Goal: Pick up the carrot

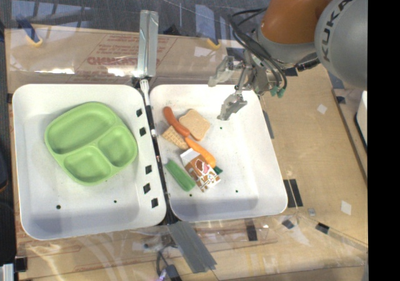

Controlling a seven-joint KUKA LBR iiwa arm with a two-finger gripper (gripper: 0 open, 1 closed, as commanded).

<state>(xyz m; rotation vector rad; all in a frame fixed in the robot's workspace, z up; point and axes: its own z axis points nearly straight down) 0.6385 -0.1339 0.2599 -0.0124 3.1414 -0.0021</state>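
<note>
green stick [180,175] nr front rim | carrot [200,150] mid-bin, crowded | jaws [231,108] spread, empty, above clear back-right floor

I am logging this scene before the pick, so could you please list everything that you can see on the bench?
Left bin: one, white, left half of the bench.
Right bin: one, white, beside the left bin.
Divided plate: one, light green, three compartments, in the left bin.
Carrot: one, orange, middle of the right bin, lying aslant.
Sausage: one, red-orange, up and left of the carrot.
Bread slice: one, tan, touching the sausage's right side.
Cracker: one, pale tan, below the sausage.
Green stick: one, green, near the right bin's left wall; kind unclear.
Snack packet: one, white with brown print, right of the green stick.
Arm: one, grey with an orange band, from the right.
Tool: one, metal, over the right bin's upper part, apart from the food.
</note>
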